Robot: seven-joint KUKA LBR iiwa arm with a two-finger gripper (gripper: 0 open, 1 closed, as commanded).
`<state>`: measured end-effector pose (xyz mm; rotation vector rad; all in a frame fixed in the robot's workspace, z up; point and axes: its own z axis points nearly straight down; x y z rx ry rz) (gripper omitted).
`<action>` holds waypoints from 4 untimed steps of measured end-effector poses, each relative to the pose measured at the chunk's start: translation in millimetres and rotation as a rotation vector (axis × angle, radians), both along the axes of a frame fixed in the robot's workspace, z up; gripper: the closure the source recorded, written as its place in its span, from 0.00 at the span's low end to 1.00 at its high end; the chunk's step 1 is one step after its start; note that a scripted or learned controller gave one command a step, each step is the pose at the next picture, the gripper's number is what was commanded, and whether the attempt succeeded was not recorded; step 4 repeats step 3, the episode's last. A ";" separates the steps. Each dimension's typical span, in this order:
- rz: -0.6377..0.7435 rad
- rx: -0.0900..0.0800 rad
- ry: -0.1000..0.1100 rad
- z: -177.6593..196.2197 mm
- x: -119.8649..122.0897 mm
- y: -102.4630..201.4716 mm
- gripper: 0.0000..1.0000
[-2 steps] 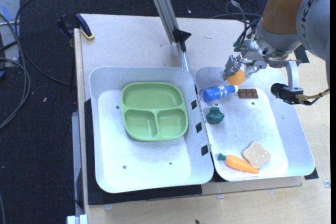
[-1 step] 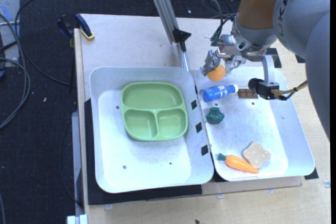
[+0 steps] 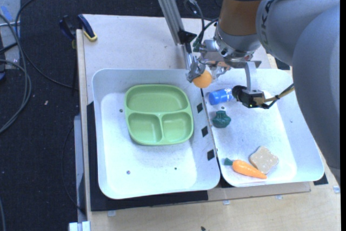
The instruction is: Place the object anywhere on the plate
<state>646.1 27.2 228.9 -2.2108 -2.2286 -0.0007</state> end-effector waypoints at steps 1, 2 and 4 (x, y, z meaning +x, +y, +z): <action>0.001 0.000 -0.003 9.0 -3.5 59.0 1.00; 0.001 0.000 -0.002 -3.4 -0.8 118.7 1.00; -0.005 -0.002 -0.002 -2.7 -0.4 114.5 0.00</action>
